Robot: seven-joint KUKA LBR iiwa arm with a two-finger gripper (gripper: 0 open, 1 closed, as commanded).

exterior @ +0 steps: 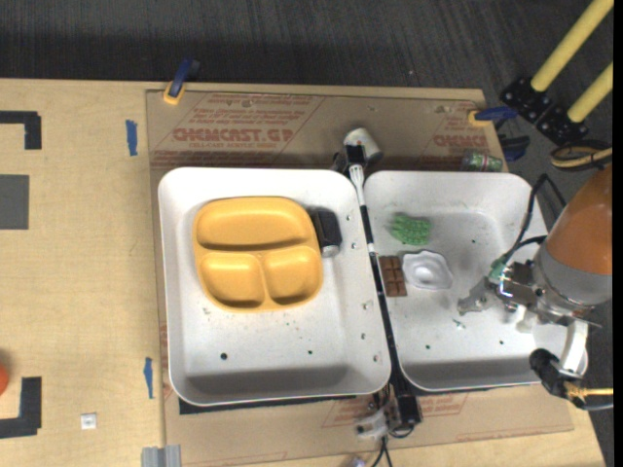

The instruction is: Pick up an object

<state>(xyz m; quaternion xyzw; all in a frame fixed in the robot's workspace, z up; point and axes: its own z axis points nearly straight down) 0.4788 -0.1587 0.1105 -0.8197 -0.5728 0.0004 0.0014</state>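
Observation:
In the right bin point(506, 197) lie a green knobbly object point(411, 228), a brown chocolate-like bar point(391, 275) by the left wall, and a pale translucent cup-shaped piece point(426, 269). My gripper point(477, 302) hangs low over the right bin's floor, just right of the pale piece and apart from it. Nothing shows in its grasp. The grey arm with its orange band point(587, 232) comes in from the right edge.
The left bin point(185, 358) holds a yellow divided tray point(258, 251) and a small black object point(326, 231) against the tray's right side. Clamps and cables sit along the bins' shared wall point(375, 290). Yellow poles point(584, 27) stand at the top right.

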